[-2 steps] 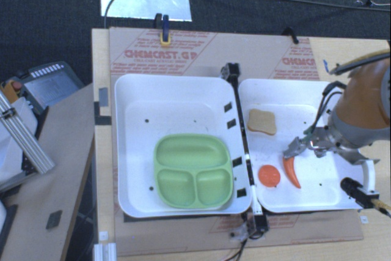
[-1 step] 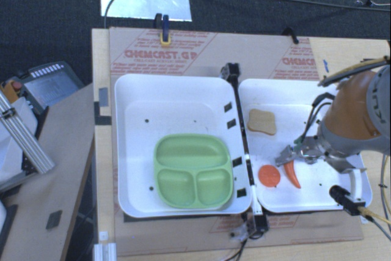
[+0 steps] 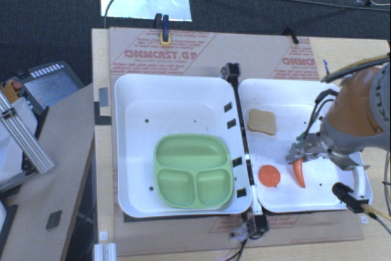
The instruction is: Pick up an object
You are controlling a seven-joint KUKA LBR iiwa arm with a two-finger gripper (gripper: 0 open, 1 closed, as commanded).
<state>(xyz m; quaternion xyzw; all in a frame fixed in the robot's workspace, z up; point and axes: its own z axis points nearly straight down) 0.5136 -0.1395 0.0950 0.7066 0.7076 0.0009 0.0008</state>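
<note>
Two bins: left bin [image 3: 131, 101] bears a green divided plate [image 3: 193, 170]; right bin [image 3: 287, 202] bears the rest.
Gripper [image 3: 297, 158]: low in the right bin; jaw state cannot be told.
Carrot [image 3: 299, 172]: directly beneath the gripper, touching it.
Neighbours: red round piece [image 3: 269, 176] beside the carrot; bread slice [image 3: 262, 122] well apart.
</note>
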